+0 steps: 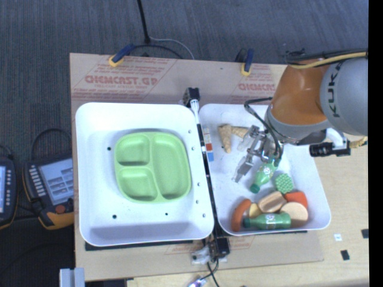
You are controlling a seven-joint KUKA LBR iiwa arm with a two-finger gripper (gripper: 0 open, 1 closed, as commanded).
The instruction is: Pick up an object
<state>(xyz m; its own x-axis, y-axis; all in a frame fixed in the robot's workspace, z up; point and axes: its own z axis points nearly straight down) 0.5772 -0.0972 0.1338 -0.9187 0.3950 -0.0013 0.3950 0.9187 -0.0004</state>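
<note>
My gripper [254, 164] hangs over the middle of the right bin [218, 178], reaching in from the right, with its fingers spread open and nothing between them. A small green bottle [261, 179] lies just below and to the right of the fingertips, close to one finger. A tan ice-cream cone [230, 135] rests up and to the left of the gripper. Piled in the bin's near right corner are a green bumpy piece [283, 182], a bread-like piece [272, 201], a red piece [240, 211], an orange slice [295, 209] and a larger green bottle [267, 221] on its side.
The left bin [96, 160] holds a light green divided plate [152, 166]. A rail [200, 142] with a black clip separates the two bins. The cardboard bench top [119, 79] carries clamps at its far edge. The arm's orange band [296, 100] looms over the right bin's far corner.
</note>
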